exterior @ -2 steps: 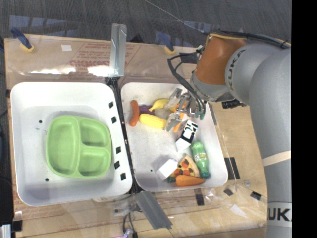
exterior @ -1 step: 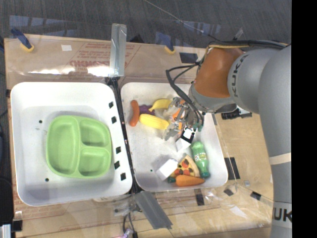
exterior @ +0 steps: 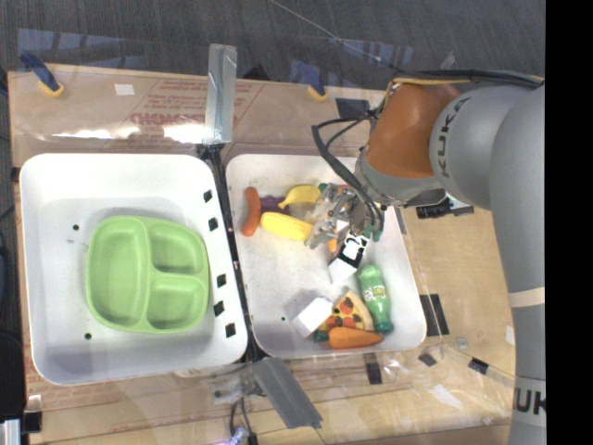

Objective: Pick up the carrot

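Camera view, as I read it: carrot lies at the right bin's six o'clock edge, beside the pizza slice. Jaws hover near twelve o'clock over the yellow banana; I cannot tell their state.

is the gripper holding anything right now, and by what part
Cannot be told: the gripper sits low beside the yellow corn, far from the carrot at the bin's near edge.
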Available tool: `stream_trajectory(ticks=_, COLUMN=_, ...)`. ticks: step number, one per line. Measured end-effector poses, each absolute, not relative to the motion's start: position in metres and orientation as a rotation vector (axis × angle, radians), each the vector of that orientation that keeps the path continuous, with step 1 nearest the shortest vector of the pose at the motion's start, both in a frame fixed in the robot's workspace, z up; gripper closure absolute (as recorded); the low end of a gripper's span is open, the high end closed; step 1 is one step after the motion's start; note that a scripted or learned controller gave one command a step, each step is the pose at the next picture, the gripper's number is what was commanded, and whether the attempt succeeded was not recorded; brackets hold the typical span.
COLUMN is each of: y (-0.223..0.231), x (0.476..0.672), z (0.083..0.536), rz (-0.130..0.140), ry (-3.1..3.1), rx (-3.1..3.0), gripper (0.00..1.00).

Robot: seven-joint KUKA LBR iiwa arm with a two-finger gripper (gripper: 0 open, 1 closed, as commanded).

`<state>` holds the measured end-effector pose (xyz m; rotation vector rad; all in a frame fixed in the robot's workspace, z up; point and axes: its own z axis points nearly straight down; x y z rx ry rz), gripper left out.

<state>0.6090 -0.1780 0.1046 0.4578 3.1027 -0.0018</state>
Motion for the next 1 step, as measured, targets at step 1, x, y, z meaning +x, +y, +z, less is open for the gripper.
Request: stream_trajectory(ticks=1, y=-0.1479, x=0.6079, z=0.1779, rz=0.0, ry=3.094, rx=0.487, gripper=1.0)
